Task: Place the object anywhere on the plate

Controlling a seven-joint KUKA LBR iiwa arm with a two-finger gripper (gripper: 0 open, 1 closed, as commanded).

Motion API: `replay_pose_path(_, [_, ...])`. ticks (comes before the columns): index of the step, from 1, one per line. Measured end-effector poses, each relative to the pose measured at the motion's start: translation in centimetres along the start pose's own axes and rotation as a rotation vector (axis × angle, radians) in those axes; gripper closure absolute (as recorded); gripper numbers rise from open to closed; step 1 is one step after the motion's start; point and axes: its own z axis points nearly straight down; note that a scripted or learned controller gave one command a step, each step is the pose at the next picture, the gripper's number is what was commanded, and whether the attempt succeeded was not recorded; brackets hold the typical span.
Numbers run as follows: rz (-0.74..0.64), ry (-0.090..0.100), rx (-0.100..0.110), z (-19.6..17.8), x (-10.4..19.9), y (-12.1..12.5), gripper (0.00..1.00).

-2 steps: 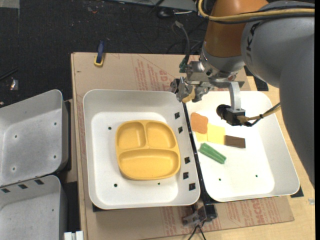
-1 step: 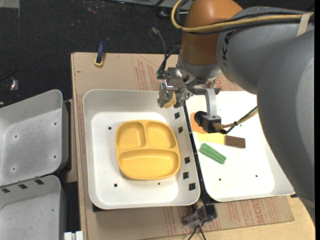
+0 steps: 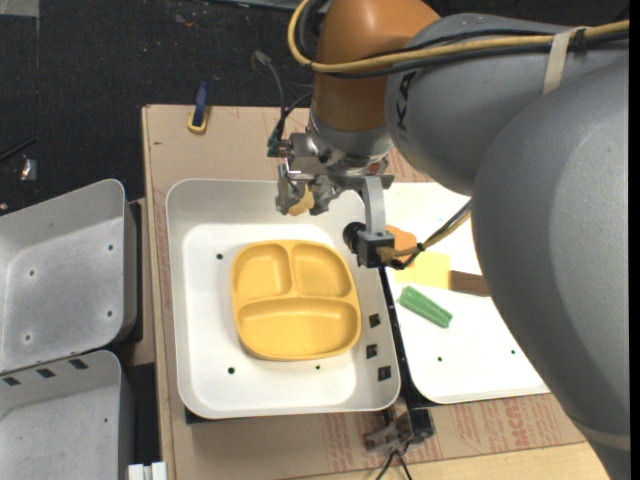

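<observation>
Yellow plate (image 3: 296,300) in left bin (image 3: 200,298), jaws hang above that bin's far edge, state cannot be told, green object (image 3: 426,306) lying in right bin (image 3: 480,358), orange piece (image 3: 401,238) nearby.

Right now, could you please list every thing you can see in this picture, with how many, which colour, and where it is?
plate: one, yellow, three compartments, in the left bin
left bin: one, white, shallow, on the bench
right bin: one, white, beside the left bin, partly under the arm
green object: one, green, elongated, lying in the right bin
yellow object: one, pale yellow, flat, in the right bin
orange object: one, orange, in the right bin, partly hidden
blue-and-yellow tool: one, on the bench's far edge
arm: one, grey with orange band
gripper: one, over the left bin's far edge
</observation>
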Motion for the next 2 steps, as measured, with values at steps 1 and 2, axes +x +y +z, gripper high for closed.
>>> replay_pose_path(1, [0.000, 0.000, 0.003, 1.10, 5.72, -1.16, 1.00])
replay_pose_path(2, [0.006, -0.002, 0.002, 1.04, 5.31, -1.05, 0.00])
